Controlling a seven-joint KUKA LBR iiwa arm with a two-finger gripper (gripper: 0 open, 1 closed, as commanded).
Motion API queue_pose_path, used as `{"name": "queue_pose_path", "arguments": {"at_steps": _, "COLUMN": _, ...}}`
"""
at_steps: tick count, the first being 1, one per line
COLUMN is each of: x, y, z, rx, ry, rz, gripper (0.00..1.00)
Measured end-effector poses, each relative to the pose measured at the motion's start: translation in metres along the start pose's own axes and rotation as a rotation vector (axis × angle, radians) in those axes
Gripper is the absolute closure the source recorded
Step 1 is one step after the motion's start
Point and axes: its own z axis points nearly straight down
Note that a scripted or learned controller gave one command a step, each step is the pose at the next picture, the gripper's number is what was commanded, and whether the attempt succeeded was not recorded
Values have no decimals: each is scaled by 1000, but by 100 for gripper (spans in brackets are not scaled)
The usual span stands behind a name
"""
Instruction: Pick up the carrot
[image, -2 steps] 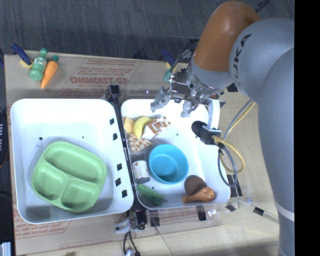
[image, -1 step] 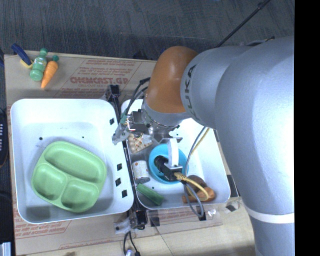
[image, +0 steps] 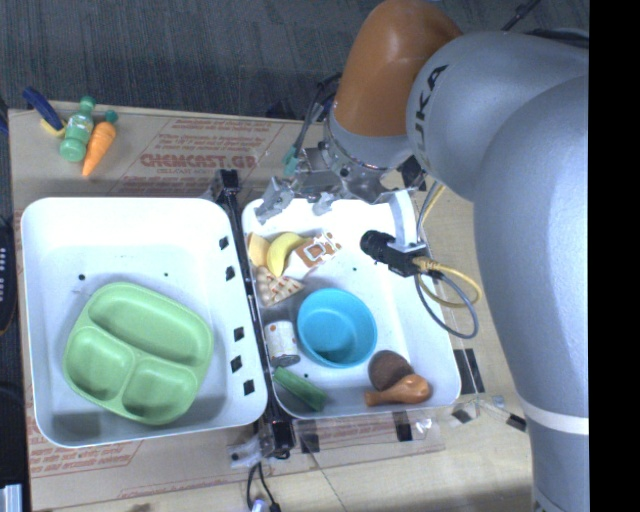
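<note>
Our gripper (image: 295, 195) hangs over the right bin's (image: 437, 345) far edge with its fingers spread, holding nothing. The carrot (image: 98, 147) lies outside both bins, far left on the cardboard (image: 200, 150), so we should carry leftward before descending. The left bin (image: 40, 300) holds a green tray (image: 138, 349); the right one a banana (image: 281, 251) and blue bowl (image: 336, 327).

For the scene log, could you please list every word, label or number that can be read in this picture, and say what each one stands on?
"CHEMCAST.GP", red print on the cardboard sheet behind the left bin; the last letters are uncertain.
"KUKA", partly visible dark letters on the grey arm.
Smaller red lines above and below the brand on the cardboard, and along its front edge: too small to read.
The small packet beside the banana: print too blurred to read.
</note>
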Motion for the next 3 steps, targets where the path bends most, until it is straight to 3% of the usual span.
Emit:
{"name": "queue_pose_path", "arguments": {"at_steps": 1, "x": 10, "y": 31, "z": 72, "rx": 13, "ry": 2, "rz": 29, "gripper": 0}}
{"name": "queue_pose_path", "arguments": {"at_steps": 2, "x": 10, "y": 33, "z": 58, "rx": 10, "ry": 1, "rz": 21, "gripper": 100}}
{"name": "queue_pose_path", "arguments": {"at_steps": 3, "x": 104, "y": -16, "z": 59, "rx": 8, "ry": 4, "rz": 183, "gripper": 100}}
